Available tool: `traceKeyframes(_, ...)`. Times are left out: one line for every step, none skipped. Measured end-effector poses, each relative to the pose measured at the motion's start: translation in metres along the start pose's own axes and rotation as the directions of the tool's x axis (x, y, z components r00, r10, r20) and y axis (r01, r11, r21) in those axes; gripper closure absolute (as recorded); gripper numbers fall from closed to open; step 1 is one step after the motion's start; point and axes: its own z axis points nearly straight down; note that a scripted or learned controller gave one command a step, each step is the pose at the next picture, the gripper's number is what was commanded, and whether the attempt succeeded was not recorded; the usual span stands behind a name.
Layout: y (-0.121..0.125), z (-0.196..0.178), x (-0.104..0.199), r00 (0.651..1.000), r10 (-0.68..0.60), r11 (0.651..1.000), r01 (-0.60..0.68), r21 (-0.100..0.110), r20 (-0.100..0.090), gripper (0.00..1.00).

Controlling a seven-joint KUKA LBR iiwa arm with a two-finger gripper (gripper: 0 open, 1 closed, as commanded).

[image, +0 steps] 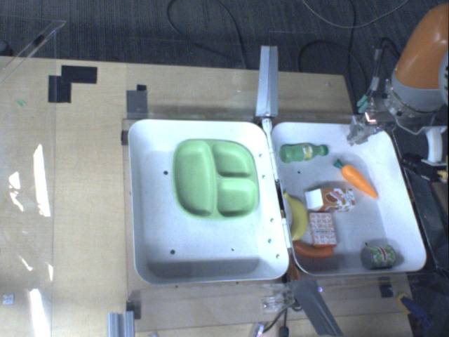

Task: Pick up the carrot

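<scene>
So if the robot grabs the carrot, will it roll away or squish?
The carrot looks like a stiff toy, so it probably won't squish. Its round, tapered shape could roll or pivot if nudged. It lies apart from the other items in the right bin, so a push shouldn't bump anything immediately.

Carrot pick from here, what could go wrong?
1. The end effector sits at the right bin's top rim, off from the carrot; a descent here likely clips the wall.
2. The carrot lies at a slant, so a misaligned grasp may roll it away.
3. The carton sits close beside it and could get nudged.
</scene>
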Motion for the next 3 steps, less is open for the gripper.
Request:
traceKeyframes(0.0, 0.0, 0.0, 1.0, 0.0, 1.0, 0.0, 0.001, 0.0, 0.0)
traceKeyframes(-0.017, 0.117, -0.038, 0.982, -0.19, 0.982, 0.19, 0.0, 0.0, 0.0)
traceKeyframes(-0.014, 0.103, -0.037, 0.981, -0.192, 0.981, 0.192, -0.008, 0.002, 1.0)
